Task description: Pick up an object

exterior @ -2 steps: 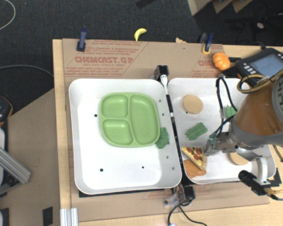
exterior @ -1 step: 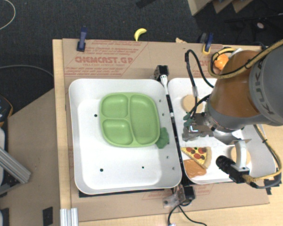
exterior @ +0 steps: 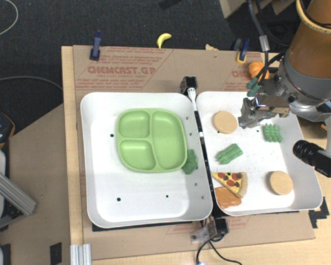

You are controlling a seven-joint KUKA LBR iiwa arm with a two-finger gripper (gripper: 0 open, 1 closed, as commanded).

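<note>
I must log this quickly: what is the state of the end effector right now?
End effector: above the right bin, beside the round cookie; open or closed cannot be told.

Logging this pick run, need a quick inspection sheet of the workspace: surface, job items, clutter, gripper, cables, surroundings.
Surface: two white bins, left bin, right bin, on cardboard.
Job's things: right bin holds two tan discs, pizza slice, two green pieces; left bin holds green divided plate.
Clutter: yellow banana beyond bins.
Gripper: gripper low over right bin, beside the upper disc.
Cables: black cable along arm.
Surroundings: dark carpet.
</note>
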